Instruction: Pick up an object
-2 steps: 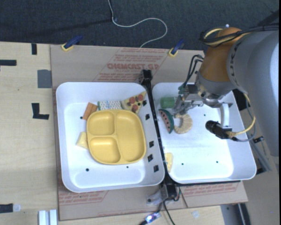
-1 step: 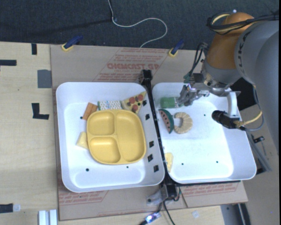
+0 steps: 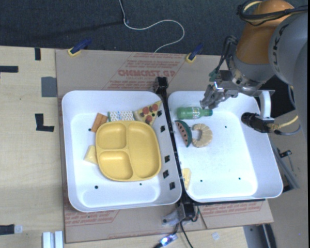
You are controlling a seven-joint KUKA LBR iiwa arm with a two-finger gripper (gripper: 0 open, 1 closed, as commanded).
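A: Locate gripper (image 3: 211,99).

B: Right bin (image 3: 248,185), toward 11 o'clock. Poised at the right end of the bottle (image 3: 194,112). Grey arm (image 3: 271,45) reaching in from 2 o'clock.

A: Report finger state.

B: Cannot tell. Fingertips too small and dark against the bottle's end to separate. No object seen clamped between them.

A: Locate candidate objects.

B: Bottle: green, lying flat, long axis 9 to 3 o'clock, near the bin's 12 o'clock wall. Melon slice (image 3: 184,133): just beside the bottle at its 7 o'clock. Ring (image 3: 202,135): tan, touching or nearly touching the slice at 3 o'clock. Left bin (image 3: 75,154): yellow plate (image 3: 129,150) centred, small toys along its 12 o'clock edge.

A: State step in hand.

B: Judged as approach or grasp on the bottle. Lift not yet done; bottle resting on the bin floor.

A: State next move requirement.

B: Probably: centre over the bottle, straddle its short axis, close firmly, raise straight up. Risk: round body rolling away toward 12 or 6 o'clock if pinched off-centre.
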